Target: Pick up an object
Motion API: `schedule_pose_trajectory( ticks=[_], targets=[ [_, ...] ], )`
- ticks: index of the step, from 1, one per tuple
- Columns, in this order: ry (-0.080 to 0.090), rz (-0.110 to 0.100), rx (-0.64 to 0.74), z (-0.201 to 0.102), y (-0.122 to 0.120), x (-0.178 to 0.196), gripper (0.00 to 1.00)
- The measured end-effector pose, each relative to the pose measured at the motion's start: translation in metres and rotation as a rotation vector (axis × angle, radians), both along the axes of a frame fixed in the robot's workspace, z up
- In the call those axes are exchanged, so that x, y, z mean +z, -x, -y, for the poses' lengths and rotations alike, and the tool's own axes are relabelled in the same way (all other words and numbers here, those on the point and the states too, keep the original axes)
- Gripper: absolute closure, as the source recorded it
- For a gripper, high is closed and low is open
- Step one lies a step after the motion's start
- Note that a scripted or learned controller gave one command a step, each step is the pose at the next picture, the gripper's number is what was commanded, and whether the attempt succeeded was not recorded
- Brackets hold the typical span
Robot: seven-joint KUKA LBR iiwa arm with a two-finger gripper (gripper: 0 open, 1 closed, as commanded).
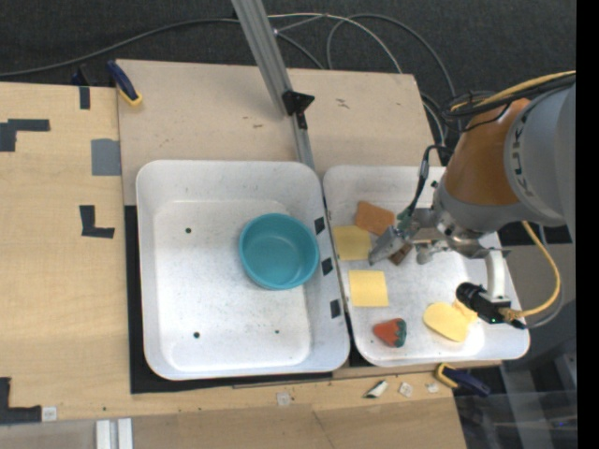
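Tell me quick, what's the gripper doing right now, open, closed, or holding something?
Gripper: low over the right bin, beside the yellow block and orange piece; open or closed cannot be told, and nothing shows held in it.

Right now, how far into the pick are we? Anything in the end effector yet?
Done: the arm has reached over the right bin, with the end effector low among the pieces, next to the pale yellow block and the orange-brown piece.
In hand: nothing visibly gripped; the view doesn't settle its state.
Left: grasp and lift. The yellow square, strawberry and teal bowl sit untouched.
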State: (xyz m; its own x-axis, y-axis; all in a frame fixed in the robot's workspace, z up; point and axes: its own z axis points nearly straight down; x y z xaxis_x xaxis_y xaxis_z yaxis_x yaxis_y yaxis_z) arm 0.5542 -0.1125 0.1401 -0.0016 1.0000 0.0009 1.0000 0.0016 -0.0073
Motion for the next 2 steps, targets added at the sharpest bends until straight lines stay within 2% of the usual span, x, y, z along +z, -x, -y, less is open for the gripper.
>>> schedule_pose_trajectory(
  ticks=[1, 2],
  targets=[
    [0.001, 0.006, -0.001, 0.000, 0.000, -0.052, 0.00],
    [0.000, 0.004, 0.001, -0.001, 0.000, -0.041, 1.00]
  ],
)
